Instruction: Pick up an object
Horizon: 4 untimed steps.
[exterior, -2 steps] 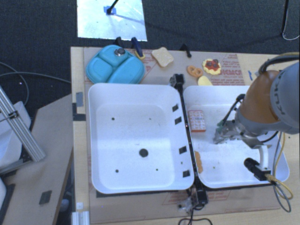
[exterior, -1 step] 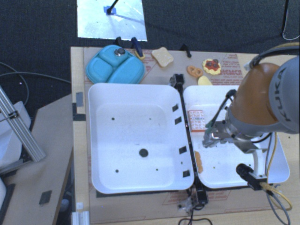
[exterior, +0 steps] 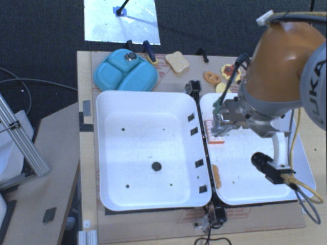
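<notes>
The gripper (exterior: 220, 128) hangs low over the right bin (exterior: 255, 193), close beside the black divider (exterior: 202, 137) that runs between the 2 bins. Whether it is wide or narrow cannot be told, since the grey wrist and orange band cover it from above.

Directly under the gripper, against the divider, lies a small red-and-white item (exterior: 214, 139), mostly hidden; its shape and heading cannot be read. It looks like the thing now aimed at.

The clearest other candidate is an orange, stick-like piece (exterior: 216, 176) on the right bin's floor, also just beside the divider but nearer the bench's front edge. Its long axis runs roughly along the divider, so it points toward the front edge and back toward the gripper.

Judged from this, reaching the orange piece would call for a shift along the divider toward the front edge, with the closing direction set across that axis.
</notes>
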Motion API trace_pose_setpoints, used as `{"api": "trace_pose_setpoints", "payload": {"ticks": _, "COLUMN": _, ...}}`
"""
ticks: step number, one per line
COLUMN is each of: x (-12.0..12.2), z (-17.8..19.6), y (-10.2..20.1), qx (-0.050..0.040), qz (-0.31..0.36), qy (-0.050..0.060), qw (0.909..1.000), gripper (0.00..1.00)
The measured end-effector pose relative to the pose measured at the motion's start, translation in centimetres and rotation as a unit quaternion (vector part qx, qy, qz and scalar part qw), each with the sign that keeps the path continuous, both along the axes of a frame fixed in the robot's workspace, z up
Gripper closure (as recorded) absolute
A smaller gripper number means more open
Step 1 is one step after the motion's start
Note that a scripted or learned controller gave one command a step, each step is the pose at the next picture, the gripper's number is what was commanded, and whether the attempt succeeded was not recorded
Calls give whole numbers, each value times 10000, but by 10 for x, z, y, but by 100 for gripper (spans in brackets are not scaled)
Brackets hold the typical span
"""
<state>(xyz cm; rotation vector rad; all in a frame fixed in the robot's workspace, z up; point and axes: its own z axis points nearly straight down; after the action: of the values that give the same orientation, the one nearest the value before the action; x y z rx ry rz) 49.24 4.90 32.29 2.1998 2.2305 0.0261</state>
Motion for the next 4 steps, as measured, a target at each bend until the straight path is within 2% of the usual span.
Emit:
{"api": "trace_pose_setpoints", "payload": {"ticks": 1, "x": -5, "z": 112, "y": -14, "qx": -17, "qz": -47, "qy": 5, "qw": 10000, "gripper": 100}}
{"api": "trace_pose_setpoints", "payload": {"ticks": 2, "x": 0, "z": 37, "y": 71, "qx": -23, "qz": -10, "qy": 114, "qw": 9999, "gripper": 100}}
{"api": "trace_pose_setpoints", "payload": {"ticks": 3, "x": -4, "z": -35, "y": 121, "qx": -29, "qz": -26, "qy": 120, "qw": 9999, "gripper": 100}}
{"api": "trace_pose_setpoints", "payload": {"ticks": 4, "x": 15, "z": 163, "y": 150, "qx": 20, "qz": -33, "qy": -17, "qw": 10000, "gripper": 100}}
